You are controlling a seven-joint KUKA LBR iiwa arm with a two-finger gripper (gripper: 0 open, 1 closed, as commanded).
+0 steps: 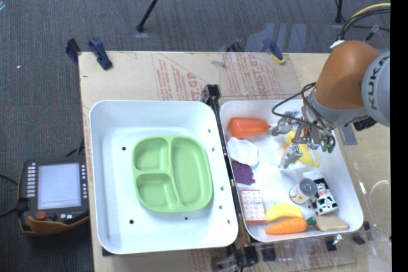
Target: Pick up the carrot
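Observation:
The carrot (286, 226), orange with a small green top, lies on its side at the front of the right bin (349, 170), just below a yellow banana (283, 211). My gripper (284, 144) hangs over the middle of the same bin, well behind the carrot, and is open. Its two grey fingers (279, 130) are spread apart and point left. Nothing sits between them. A yellow item (308, 157) lies partly hidden under the wrist.
An orange tapered item (248, 127) lies at the bin's back left, with a white lump (243, 151), a purple piece (242, 172) and a pink box (253, 205) along the left wall. A can (306, 188), a cow-patterned box (324, 198) and a bread slice (332, 223) crowd the front right. The left bin (108, 137) holds a green divided plate (205, 169).

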